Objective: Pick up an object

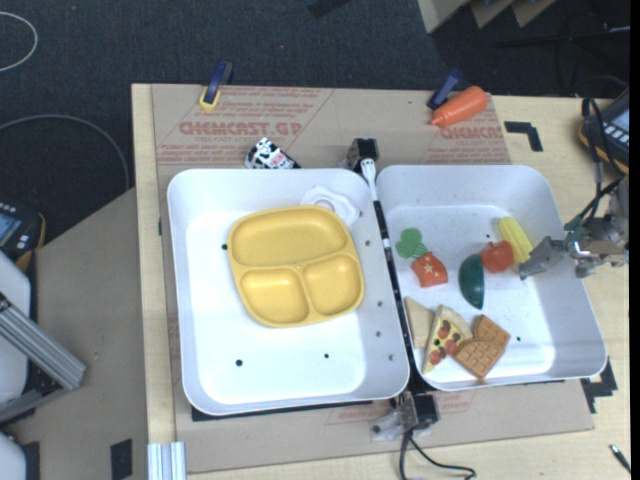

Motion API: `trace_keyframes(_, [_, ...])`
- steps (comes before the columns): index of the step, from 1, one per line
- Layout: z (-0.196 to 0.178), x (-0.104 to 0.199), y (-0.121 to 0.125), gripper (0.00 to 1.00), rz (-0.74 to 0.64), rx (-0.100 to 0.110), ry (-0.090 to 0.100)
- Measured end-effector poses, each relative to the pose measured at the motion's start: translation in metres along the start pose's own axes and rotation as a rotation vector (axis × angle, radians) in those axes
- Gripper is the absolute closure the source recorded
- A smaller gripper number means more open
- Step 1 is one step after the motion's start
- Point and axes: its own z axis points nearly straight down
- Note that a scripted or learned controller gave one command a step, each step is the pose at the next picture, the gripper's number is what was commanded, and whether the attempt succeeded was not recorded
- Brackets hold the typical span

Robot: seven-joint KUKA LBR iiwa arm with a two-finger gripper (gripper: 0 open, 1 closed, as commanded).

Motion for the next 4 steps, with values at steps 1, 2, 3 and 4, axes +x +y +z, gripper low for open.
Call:
trace_keyframes(1, [0.043, 0.002, -0.003, 0.00, -0.001, 0.000, 0.000])
trace_keyframes(2, [0.097, 0.004, -0.004, 0.00, -0.001, 0.000, 0.001])
trace_keyframes(3, [0.083, 0.003, -0.003, 1.00, 0.000, -0.008, -0.003])
trace_keyframes(4, [0.019, 0.002, 0.000, 1.00, -0.002, -0.015, -0.007])
